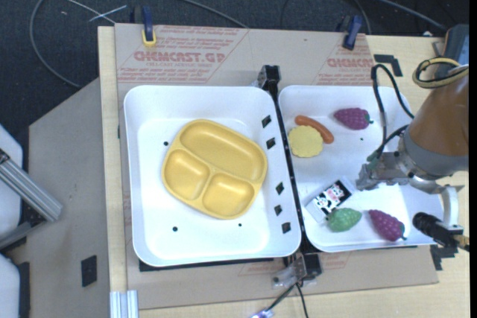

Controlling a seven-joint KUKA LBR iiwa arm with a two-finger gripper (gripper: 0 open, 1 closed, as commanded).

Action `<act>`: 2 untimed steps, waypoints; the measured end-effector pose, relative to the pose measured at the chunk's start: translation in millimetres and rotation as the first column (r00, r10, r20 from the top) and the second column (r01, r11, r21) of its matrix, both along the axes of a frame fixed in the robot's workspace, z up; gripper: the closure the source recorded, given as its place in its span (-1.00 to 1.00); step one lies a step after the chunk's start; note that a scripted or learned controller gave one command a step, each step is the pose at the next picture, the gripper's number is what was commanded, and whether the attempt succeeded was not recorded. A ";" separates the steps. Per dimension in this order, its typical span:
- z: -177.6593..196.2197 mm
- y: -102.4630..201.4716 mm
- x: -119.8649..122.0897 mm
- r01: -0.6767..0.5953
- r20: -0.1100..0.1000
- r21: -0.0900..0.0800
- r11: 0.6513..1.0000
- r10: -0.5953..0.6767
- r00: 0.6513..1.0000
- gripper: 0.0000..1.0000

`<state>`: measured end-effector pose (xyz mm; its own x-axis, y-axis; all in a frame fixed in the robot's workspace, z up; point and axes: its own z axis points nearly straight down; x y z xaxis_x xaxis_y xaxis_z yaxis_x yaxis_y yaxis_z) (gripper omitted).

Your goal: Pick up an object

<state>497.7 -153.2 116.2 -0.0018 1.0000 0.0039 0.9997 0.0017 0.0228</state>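
The claw [370,176] hung low in the right bin [387,97] amid candidate objects — black-and-white card [330,198], green toy [343,220], purple grapes [386,224] nearby. Whether it was spread or pressed together could not be told. Step in hand: approach. Next move calls for centring over one object — then descending

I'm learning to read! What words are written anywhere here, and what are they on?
"CHEMCAST GP": red print on the brown board sheet behind the left bin.
The same red print shows behind the right bin, too broken up to read.
The black-and-white packet in the right bin has marks too small to read.
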 end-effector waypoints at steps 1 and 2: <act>50.9 1.5 -8.9 0.001 -0.019 -0.005 1.000 -0.001 1.000 1.00; 108.8 -8.6 -7.4 0.001 -0.016 -0.006 1.000 -0.001 1.000 1.00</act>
<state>490.3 -161.8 225.1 -0.0005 1.0000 -0.0024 1.0000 0.0005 0.0069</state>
